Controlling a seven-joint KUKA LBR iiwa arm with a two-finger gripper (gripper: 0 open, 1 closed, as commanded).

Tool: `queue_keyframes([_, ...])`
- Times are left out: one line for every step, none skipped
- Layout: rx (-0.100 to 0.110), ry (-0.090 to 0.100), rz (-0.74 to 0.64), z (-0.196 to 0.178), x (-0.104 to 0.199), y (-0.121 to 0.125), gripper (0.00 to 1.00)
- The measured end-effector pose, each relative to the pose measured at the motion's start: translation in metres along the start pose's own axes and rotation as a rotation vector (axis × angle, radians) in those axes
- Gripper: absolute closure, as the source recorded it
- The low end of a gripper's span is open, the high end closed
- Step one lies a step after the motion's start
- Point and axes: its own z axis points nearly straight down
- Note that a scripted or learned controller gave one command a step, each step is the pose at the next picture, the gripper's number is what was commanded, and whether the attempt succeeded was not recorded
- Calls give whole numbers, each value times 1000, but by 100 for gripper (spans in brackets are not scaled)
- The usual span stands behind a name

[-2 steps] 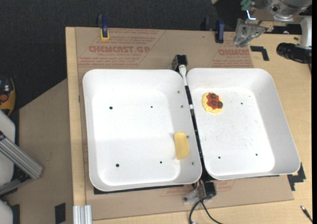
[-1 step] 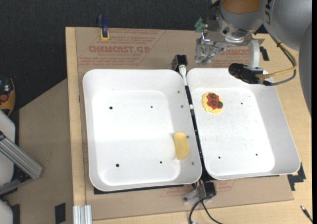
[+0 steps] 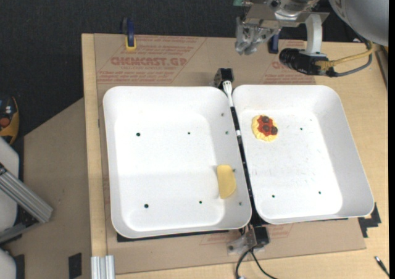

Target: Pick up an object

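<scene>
Gripper position: your gripper [image 3: 249, 42] hung above the far edge of the bench, beyond both bins and nearer the right one, well apart from anything it could pick.
Jaw state: you could not tell from this slant whether the jaws stood wide or narrow; nothing showed between them.
Step in hand: by my judgement you were at the approach, with no object chosen or touched yet.
Nearest target: the small yellow piece with red spots [image 3: 265, 128] lay flat in the right bin [image 3: 321, 166], in its far left part, near the divider [image 3: 236, 133] between the bins but clear of it.
Other target: the plain yellow piece [image 3: 226, 181] lay in the left bin [image 3: 154, 160], close beside that bin's right wall, toward the near end.
How to do it well: you would probably have done best to go for the spotted piece, since it sat closer to the gripper and had open floor around it. Both pieces looked low and flat, so you would have needed to come straight down over the middle and reach right to the bin floor before closing.
Risk: the plain piece sat so near its wall that one finger might have struck the rim.
Bin contents: each bin held a single piece on a white floor marked with a few dark dots.
</scene>
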Motion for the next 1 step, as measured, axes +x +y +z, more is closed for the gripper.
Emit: queue_keyframes([-13,1,2,-191,16,1,100])
